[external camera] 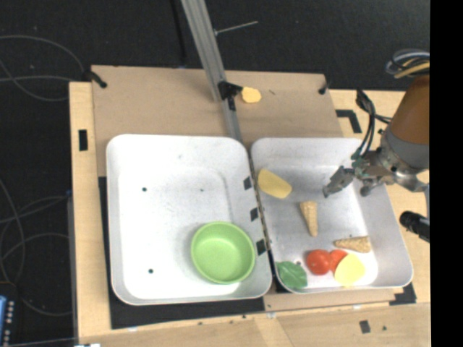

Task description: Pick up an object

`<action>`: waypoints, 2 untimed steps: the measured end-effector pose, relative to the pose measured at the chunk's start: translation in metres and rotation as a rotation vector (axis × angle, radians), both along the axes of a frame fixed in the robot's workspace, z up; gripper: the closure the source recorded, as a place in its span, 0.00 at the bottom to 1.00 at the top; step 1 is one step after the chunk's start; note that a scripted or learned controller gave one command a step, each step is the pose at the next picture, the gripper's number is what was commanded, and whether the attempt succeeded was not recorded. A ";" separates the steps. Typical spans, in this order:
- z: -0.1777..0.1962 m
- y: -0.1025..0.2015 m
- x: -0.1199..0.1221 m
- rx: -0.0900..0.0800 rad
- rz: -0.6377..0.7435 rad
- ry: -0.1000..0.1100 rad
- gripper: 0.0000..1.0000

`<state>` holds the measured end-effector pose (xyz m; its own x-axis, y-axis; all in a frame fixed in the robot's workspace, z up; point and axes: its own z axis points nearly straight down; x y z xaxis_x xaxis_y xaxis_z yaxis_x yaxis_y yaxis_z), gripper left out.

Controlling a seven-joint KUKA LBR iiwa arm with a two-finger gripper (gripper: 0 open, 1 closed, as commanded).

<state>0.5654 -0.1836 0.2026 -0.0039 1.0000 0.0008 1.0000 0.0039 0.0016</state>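
Observation:
The right bin holds several small items: a yellow block by its left wall, a tan cone in the middle, and a tan wedge. Along its front lie a red tomato-like piece, a yellow round piece and a green piece. My gripper hangs over the right bin's back right part, open, with nothing between its fingers. It is up and to the right of the tan cone, apart from every item.
A green bowl sits at the front right of the left bin. A metal pole rises behind the bins, with a small yellow piece on the bench beside its base. The arm enters from the right.

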 end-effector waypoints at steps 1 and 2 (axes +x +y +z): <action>0.000 0.000 0.000 0.000 0.000 0.000 0.00; -0.043 0.002 -0.004 -0.003 -0.004 0.005 0.00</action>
